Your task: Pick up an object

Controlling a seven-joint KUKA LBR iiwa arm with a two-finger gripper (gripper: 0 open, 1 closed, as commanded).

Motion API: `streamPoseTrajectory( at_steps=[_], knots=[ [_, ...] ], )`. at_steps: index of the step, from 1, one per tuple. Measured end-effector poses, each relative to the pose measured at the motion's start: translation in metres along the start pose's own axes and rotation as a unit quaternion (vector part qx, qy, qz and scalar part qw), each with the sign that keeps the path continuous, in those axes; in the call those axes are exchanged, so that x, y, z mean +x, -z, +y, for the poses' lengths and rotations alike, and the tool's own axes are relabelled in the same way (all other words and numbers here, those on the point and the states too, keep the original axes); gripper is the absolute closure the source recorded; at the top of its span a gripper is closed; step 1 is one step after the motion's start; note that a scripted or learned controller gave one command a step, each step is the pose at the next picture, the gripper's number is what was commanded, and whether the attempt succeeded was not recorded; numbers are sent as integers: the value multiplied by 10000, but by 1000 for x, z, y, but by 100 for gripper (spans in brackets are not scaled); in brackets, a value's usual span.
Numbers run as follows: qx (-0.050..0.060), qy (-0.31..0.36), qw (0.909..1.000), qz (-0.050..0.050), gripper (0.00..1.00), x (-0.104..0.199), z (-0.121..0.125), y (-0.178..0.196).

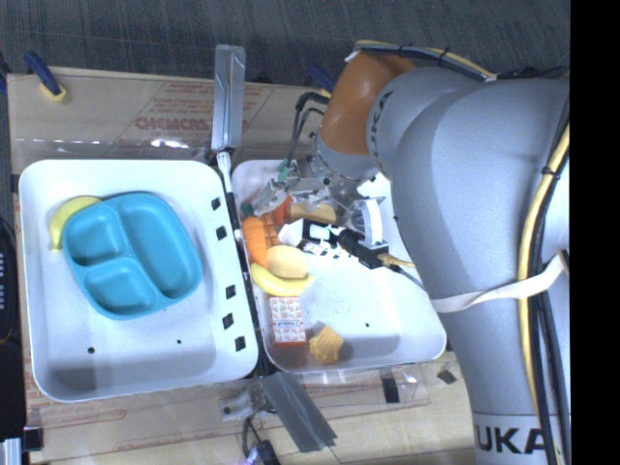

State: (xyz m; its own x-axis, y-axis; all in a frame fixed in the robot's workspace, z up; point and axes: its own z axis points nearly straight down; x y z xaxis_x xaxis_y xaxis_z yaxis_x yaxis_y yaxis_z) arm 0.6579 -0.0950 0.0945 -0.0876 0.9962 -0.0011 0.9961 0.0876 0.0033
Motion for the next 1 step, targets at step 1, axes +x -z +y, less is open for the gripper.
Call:
streamPoseTrajectory(
  at_steps=[1],
  knots=[
    [-2,34,10000,-2,100,1,1,11]
  ],
)
